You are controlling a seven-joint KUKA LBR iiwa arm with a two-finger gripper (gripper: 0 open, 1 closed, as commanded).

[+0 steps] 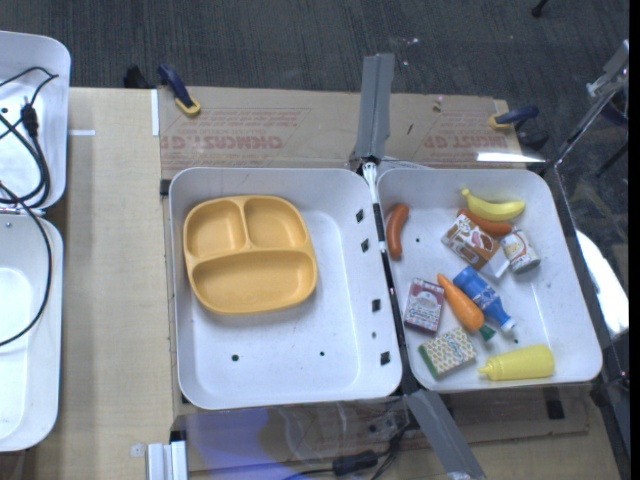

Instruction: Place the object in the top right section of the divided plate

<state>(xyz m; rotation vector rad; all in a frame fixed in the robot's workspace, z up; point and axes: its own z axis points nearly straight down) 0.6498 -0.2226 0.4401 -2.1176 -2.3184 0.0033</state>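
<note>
Setup check, standing at the worktop (110, 268). The yellow divided plate (250, 253) is lying flat in the left bin (270, 368), toward its upper left, all three wells bare. Its top right section (276, 224) is sitting nearest the wall between the bins, which I am judging gives a short carry from the supply side.

No object is singled out yet. The candidates are all lying loose in the right bin (575, 318): banana (492, 206), red sausage (397, 230) close to the dividing wall, small carton (470, 240), can (520, 252), blue bottle (482, 293) touching the carrot (462, 303), red box (424, 305), patterned box (447, 352), yellow squeeze bottle (520, 364). They are crowding the middle, so a clean pick is looking easiest at the edges: sausage or banana.

I am noting the end effector's state as impossible to tell. The placement is not yet begun.
</note>
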